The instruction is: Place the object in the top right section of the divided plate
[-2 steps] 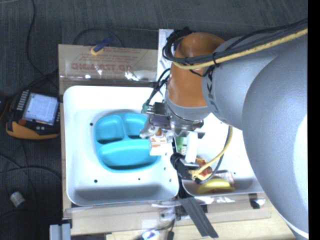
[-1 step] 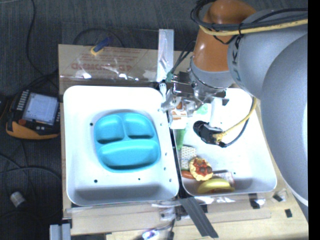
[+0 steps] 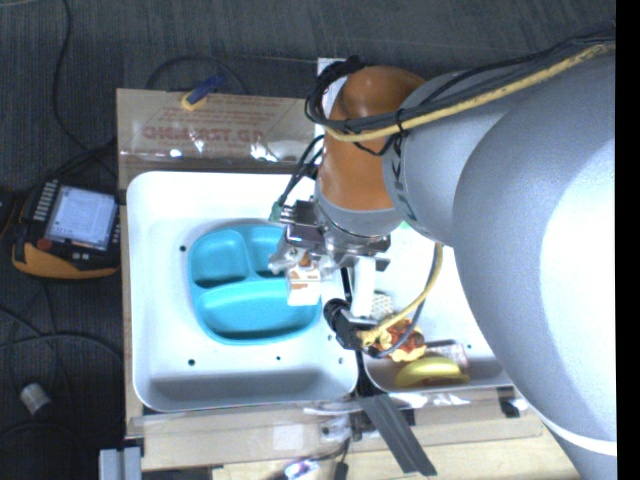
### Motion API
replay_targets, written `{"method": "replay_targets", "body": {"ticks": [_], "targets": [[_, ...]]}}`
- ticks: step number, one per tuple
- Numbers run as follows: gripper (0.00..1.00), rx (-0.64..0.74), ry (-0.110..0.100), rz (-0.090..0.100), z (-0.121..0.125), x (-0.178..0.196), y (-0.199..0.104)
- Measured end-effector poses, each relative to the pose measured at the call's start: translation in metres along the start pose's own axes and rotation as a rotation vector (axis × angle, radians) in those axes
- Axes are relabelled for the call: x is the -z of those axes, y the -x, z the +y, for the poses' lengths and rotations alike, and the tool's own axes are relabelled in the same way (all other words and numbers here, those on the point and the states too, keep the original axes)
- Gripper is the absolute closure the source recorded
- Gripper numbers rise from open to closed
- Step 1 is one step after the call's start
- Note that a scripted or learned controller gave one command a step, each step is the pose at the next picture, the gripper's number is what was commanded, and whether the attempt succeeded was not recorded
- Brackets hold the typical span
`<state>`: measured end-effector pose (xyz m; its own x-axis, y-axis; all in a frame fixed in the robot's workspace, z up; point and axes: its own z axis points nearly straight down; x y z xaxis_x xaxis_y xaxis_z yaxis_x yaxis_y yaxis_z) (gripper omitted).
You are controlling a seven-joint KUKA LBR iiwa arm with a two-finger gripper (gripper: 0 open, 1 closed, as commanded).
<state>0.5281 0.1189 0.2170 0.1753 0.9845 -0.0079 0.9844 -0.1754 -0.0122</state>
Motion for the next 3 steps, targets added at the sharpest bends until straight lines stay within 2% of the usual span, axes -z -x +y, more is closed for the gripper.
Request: {"method": "replay_targets", "body": {"ticks": [1, 2, 3], "targets": [[1.0, 0.0, -0.012, -0.008, -0.001, 0.003, 0.001], [1.0, -0.281, 0.004, -0.002, 0.062, 0.12, 0.015], [1.0, -0.321, 0.0, -0.001, 0.029, 0.0, -0.027]]}}
